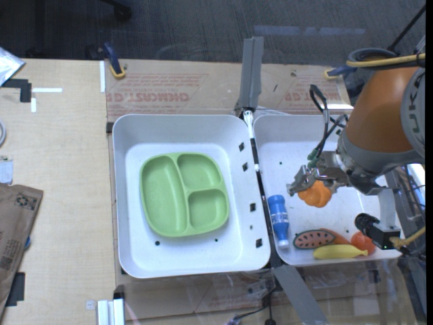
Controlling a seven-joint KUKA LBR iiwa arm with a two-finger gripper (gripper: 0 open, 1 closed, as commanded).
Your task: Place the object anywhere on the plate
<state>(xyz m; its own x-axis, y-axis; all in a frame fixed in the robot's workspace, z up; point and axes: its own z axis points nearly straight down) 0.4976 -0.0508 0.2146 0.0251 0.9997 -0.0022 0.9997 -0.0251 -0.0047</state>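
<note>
Orange fruit (pixel 315 195) sits gripped in the tool (pixel 303 183) above the right bin (pixel 284 141); green plate (pixel 184 193) lies in the left bin (pixel 128 181).

Position: one fixed camera above the bench (pixel 61 147); looks down at a slant
Coverage: left bin (pixel 125 202) and right bin (pixel 284 134) both in frame
Distance: moderate, perhaps; floor visible along top

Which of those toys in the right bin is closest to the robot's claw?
The orange object, right at the gripper; the blue bottle and yellow banana lie lower down.
</note>
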